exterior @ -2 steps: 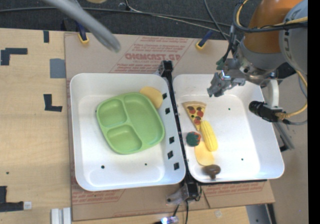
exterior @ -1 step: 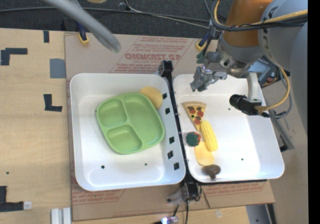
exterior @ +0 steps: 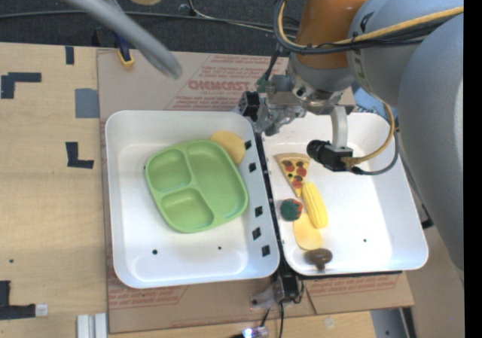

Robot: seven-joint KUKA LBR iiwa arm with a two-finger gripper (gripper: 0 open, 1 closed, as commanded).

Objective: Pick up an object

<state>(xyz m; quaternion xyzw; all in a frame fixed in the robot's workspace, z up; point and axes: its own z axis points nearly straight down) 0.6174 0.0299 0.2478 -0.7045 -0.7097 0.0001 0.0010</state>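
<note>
Here we see the arm (exterior: 392, 50) reaching in from the right, its orange band over the top edge of the right bin (exterior: 376, 216). The gripper (exterior: 275, 114) sits just above the divider between the two bins, near their far edge — we cannot tell how it stands, too much hardware in the way, and we see nothing held in it. Left bin (exterior: 128, 201) holds a green divided tray (exterior: 196, 186), lying flat and a bit rotated, with a yellow rounded object (exterior: 230, 144) touching its upper right corner, close to the divider. Right bin has a cluster along its left side: a pizza slice toy (exterior: 294, 169) nearest the gripper, a yellow corn cob (exterior: 314, 205) just below it, a small dark green round piece (exterior: 291, 210) touching the corn on the left, a pale yellow piece (exterior: 307, 236) under the corn, and a brown mushroom-like piece (exterior: 320, 257) at the near edge. A black part with a cable (exterior: 335, 156) hangs over the right bin beside the pizza slice — part of the rig, as far as we can tell. Both bins rest on cardboard on the wooden counter (exterior: 45, 201).
</note>
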